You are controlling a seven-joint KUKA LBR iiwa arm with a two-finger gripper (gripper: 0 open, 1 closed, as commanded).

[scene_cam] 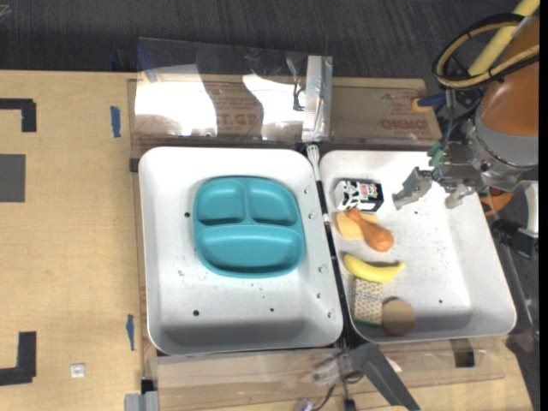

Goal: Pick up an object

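- Two bins (pixel 163 255) on the bench; I'm running the arm in the right one, and the left just has a teal tray (pixel 249 226) in it.
- Gripper (pixel 435 188) sits over the upper right part of the right bin, fingers spread apart, nothing between them.
- Everything grabbable is bunched along that bin's left wall, so all of it lies to the gripper's left and mostly nearer the camera.
- Closest is the small black and white packet (pixel 358 194), just left of the fingers. Below it the carrot (pixel 369 229), long axis running diagonal, down and to the right.
- Then the banana (pixel 373 269), lying roughly crosswise, then a mesh bag (pixel 369 300) and a brown ball (pixel 397 315) near the front corner.
- Room: loads of bare floor on the right half of the bin. I reckon the wall is the snag, since the packet and banana ends sit close to it.
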